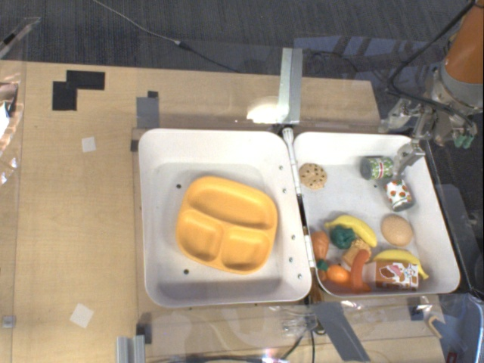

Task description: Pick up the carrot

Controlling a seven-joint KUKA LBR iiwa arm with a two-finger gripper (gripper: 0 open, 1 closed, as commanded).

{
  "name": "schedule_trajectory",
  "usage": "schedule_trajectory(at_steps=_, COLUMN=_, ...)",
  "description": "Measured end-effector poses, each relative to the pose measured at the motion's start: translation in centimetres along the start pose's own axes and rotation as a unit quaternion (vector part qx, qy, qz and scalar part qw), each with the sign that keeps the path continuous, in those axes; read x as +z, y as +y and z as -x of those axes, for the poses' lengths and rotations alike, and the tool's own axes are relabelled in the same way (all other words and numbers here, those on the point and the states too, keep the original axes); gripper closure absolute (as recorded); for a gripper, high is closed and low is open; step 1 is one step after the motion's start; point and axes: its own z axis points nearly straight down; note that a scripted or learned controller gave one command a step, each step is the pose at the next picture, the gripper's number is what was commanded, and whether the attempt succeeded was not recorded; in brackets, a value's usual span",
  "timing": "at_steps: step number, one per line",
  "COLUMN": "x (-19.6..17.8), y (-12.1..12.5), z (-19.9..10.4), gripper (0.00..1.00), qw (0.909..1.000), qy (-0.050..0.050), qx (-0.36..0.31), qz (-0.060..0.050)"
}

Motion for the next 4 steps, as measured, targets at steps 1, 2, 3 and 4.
schedule_trajectory(at_steps=1, x=-0.4, y=-3.5, z=2.6, gripper=0.0, qw=0.9996, qy=-0.002, qx=0.028, qz=-0.001)
schedule_trajectory(at_steps=2, x=12.2, y=-3.7, z=-2.5, gripper=0.0, qw=0.9951, qy=-0.01, qx=0.098, qz=-0.002)
schedule_trajectory(at_steps=3, x=12.3, y=-3.7, z=-2.5, gripper=0.0, qw=0.9951, qy=-0.009, qx=0.098, qz=-0.002)
schedule_trajectory(at_steps=4, x=12.3, y=-3.7, z=-2.5, gripper=0.0, qw=0.9951, qy=-0.009, qx=0.098, qz=-0.002)
